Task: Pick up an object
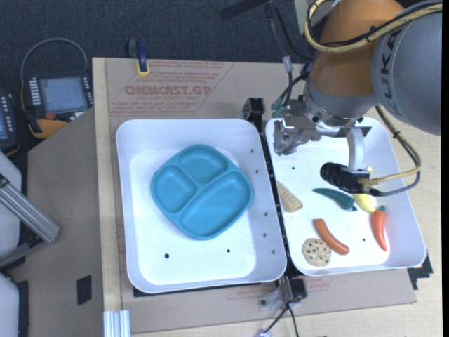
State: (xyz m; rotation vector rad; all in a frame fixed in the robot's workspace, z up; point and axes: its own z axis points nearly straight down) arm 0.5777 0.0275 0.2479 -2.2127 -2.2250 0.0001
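Observation:
My gripper (pixel 286 140) hangs over the far left part of the right bin (pixel 400 255), just below the orange wrist band. No object shows under it. Nearer in the same bin lie a tan waffle cone (pixel 289 198), a teal pepper (pixel 337 197), a yellow piece (pixel 365 203), an orange carrot (pixel 379 229), a red sausage (pixel 330 236) and a speckled cookie (pixel 316 252). The cone lies closest to the gripper, a short way nearer the front.
The left bin (pixel 133 188) holds a blue divided plate (pixel 202 190) at its middle. A dark divider (pixel 270 181) runs between the two bins. The arm's bulk covers the right bin's far right corner.

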